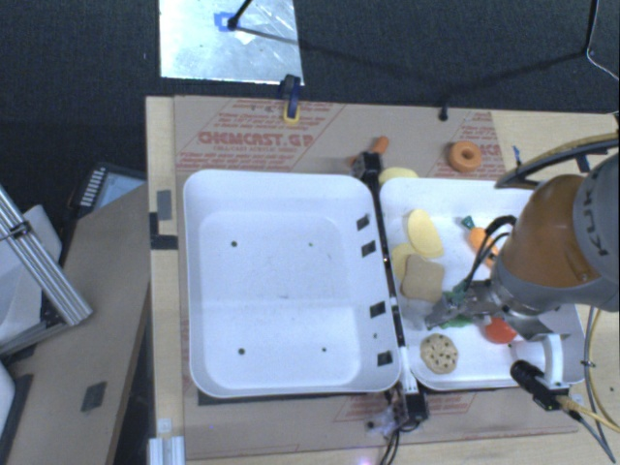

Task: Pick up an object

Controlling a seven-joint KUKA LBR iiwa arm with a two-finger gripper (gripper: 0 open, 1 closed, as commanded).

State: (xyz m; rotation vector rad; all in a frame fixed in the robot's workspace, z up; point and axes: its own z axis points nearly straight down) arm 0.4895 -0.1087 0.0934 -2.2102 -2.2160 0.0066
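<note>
White plastic forms both bins. In the right bin (572, 352) a tan bread slice (422, 278), a pale yellow piece (423, 232) and a cookie (440, 354) are seen. The gripper (451, 310) is lowered just beside the bread, above the cookie; whether anything is gripped cannot be told.

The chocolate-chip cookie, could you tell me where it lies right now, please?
The cookie lies in the right bin, near its front left corner, just below the tan bread slice.

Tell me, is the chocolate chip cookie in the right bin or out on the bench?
In the bin: the cookie lies flat on the right bin floor, near its front rim.
</note>
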